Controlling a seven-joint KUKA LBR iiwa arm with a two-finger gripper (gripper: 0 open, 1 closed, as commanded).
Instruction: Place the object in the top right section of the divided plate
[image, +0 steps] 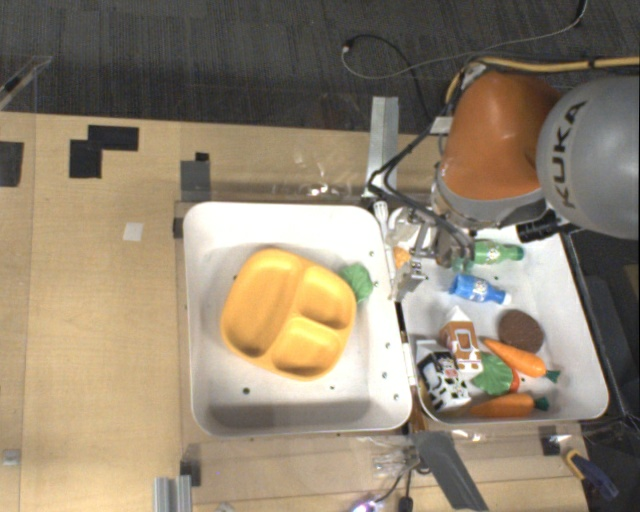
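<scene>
The tool (418, 250) hangs low over the top left corner of the right bin (585, 330), close to the wall shared with the left bin (200, 300). Something small and orange sits at its tip, but the metal there is cluttered and I cannot tell whether the tool is open, closed, or gripping anything.

The yellow plate (288, 312) lies in the middle of the left bin, turned somewhat, so its sections run at a slant. A green piece (357, 281) rests just beside the plate's upper right edge, touching or nearly touching the rim; it looks to be outside the section, not in it. The other toys stay in the right bin: a green bottle (492, 253), a blue bottle (478, 290), a brown disc (520, 330), a carrot (520, 358) and more.

The step in hand seems to be the pick or the carry. To do it well, lift clear of the shared wall before crossing, then come down over the middle of the upper right section, which is shallow and small. Release low, so the thing does not bounce over the rim toward the green piece.
</scene>
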